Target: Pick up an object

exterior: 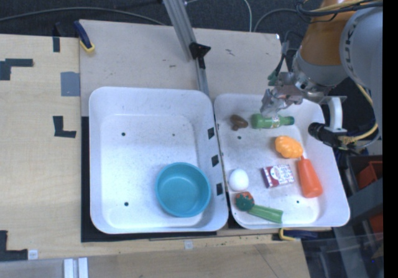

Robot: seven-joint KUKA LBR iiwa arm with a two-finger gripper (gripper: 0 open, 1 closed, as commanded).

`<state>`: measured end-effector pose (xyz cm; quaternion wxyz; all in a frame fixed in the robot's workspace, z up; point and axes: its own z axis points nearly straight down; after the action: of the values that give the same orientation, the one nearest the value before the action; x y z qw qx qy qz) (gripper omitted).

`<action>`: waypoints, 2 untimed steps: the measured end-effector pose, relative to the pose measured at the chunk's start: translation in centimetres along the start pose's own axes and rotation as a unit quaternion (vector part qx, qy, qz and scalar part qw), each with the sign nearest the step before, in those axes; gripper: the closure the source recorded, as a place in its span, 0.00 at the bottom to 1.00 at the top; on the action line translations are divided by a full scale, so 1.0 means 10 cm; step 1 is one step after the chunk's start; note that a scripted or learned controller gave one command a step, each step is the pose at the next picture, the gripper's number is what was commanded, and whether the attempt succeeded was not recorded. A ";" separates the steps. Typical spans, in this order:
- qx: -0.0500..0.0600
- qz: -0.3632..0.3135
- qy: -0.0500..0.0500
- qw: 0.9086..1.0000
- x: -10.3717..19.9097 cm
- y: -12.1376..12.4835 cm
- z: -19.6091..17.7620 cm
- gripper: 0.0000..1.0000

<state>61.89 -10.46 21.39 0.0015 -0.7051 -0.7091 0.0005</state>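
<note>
In the right bin (323, 208), upper part, the gripper (273, 104) sits right above a small green bottle-like object (272, 122) lying on its side; can't tell from this angle whether they touch, or whether the fingers are open or closed. A small brown lump (239, 122) lies just left of the green object. Below those: yellow-orange piece (288, 147), orange carrot-shaped piece (309, 178) near the right wall, red-and-white packet (277, 176), white egg (239, 179), and a green stalk with a red-green end (256, 207) at the bottom edge (all lying loose, mostly apart from each other). The left bin (124, 109) holds a blue bowl (182, 189), lower right corner, upright. Both bins sit on the wooden surface (37, 115). Arm (339, 34) enters from upper right of frame.
</note>
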 end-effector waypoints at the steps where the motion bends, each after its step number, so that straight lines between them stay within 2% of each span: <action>1: 0.000 0.000 0.000 1.000 0.47 0.04 -0.01 1.00; 2: -0.001 -0.001 0.000 1.000 1.02 0.03 -0.13 1.00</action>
<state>62.17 -0.29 22.67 0.0010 -0.7043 -0.7099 -0.0004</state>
